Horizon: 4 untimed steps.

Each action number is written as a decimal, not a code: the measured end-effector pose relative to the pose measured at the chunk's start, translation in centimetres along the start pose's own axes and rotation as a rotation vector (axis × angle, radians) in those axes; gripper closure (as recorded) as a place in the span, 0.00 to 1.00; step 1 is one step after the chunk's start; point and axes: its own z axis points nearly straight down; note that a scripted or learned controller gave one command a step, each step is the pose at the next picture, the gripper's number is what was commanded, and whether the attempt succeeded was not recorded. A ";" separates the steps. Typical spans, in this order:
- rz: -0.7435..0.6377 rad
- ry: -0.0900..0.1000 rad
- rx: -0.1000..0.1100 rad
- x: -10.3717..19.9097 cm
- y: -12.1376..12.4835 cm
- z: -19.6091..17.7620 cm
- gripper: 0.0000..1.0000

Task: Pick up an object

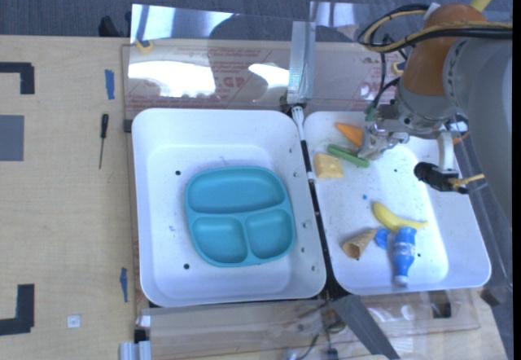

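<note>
**Pincer low over the far end of the right bin**

My arm (468, 65) reached in from the right, and my pincer (376, 141) hung over the far end of the right bin (464, 265). It stood just beside a carrot (350, 133) and a green stick (349, 156), with a yellow wedge (329, 166) lying a little nearer the bin's left wall. Whether my pincer was open or closed I could not tell, and I saw nothing clearly held in it.

Nearer the front of the same bin lay a banana (392, 217), a blue bottle (402, 252) and a tan cone (358, 243), close together. The left bin (155, 147) held a teal divided tray (239, 214). Both bins sat on the wooden surface (57, 212).
</note>
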 end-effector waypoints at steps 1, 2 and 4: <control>-0.001 0.001 -0.008 0.1 0.2 -0.2 0.00; -0.003 -0.001 -0.011 0.3 0.3 0.7 0.00; 0.011 0.000 -0.044 9.3 0.5 -9.3 1.00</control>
